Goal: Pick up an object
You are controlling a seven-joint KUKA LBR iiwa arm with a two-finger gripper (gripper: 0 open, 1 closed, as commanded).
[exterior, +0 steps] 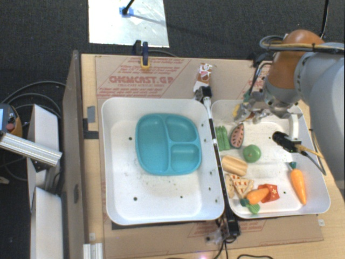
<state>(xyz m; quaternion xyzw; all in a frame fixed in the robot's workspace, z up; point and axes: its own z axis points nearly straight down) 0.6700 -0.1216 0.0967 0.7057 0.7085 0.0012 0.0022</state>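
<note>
Gripper (pixel 257 112) over right bin's (pixel 318 198) far edge, grip state can't tell; nearest pick, watermelon slice (pixel 237 135), lies just toward the near-left, long axis roughly along bin depth.

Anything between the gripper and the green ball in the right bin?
Nothing visible. The gripper hangs over the right bin's far end; the green ball lies nearer the camera with bare bin floor between. A watermelon slice sits just left of that path.

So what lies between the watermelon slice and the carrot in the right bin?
In the camera view, the green ball sits between the watermelon slice and the carrot, on the right bin's floor.
</note>
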